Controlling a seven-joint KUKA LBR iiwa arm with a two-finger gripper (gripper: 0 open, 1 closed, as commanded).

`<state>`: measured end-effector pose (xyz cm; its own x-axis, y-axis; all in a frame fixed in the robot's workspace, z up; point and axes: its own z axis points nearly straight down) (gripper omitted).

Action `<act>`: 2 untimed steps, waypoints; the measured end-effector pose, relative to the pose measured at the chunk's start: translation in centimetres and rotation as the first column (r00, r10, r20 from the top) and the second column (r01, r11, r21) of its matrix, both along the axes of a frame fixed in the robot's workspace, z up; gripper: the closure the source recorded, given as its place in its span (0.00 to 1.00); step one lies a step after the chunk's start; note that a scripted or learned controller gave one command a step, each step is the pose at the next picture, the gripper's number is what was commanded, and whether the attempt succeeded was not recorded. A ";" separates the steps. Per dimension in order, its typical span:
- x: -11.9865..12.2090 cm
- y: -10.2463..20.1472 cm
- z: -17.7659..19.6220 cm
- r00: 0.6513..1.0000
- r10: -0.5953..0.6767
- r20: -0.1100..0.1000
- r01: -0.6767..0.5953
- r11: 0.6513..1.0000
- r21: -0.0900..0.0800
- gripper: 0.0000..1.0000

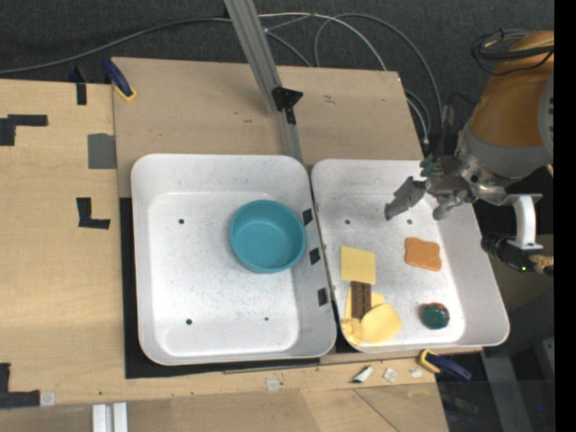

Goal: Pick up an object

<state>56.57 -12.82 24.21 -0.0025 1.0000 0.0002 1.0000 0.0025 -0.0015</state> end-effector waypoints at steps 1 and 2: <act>0.0 0.0 0.0 1.000 0.000 0.000 0.000 1.000 0.000 0.00; -0.2 0.2 -6.5 1.000 -0.001 -0.007 0.001 1.000 0.000 0.00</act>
<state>56.39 -12.67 17.73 -0.0013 1.0000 0.0006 1.0000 0.0013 -0.0080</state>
